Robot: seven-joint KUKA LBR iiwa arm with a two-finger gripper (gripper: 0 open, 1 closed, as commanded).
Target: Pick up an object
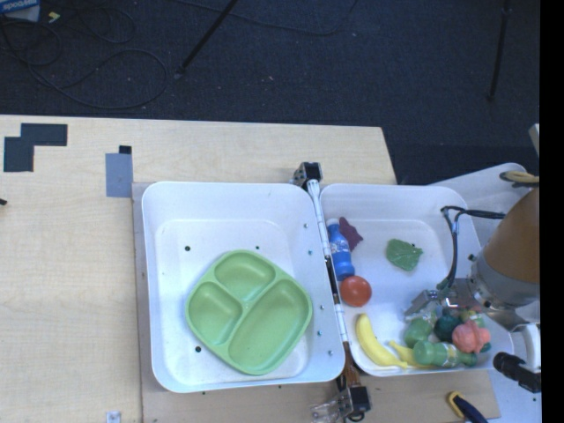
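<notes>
While the arm point(515, 254) reaches in from three o'clock, we see its gripper point(434, 305) low over the right bin point(414, 199), down toward that bin's five o'clock corner. We cannot tell whether it is parted or closed, and we see nothing clearly held. Just beside it, at its five o'clock, lies a cluster of green and pink toys point(449, 335). A banana point(374, 342) lies at the bin's six o'clock, a red ball point(355, 291) at nine o'clock, touching a blue bottle point(339, 252) along the left wall. A green leafy toy point(404, 254) sits near the middle. Over in the left bin point(176, 210) rests a green divided plate point(249, 311).
</notes>
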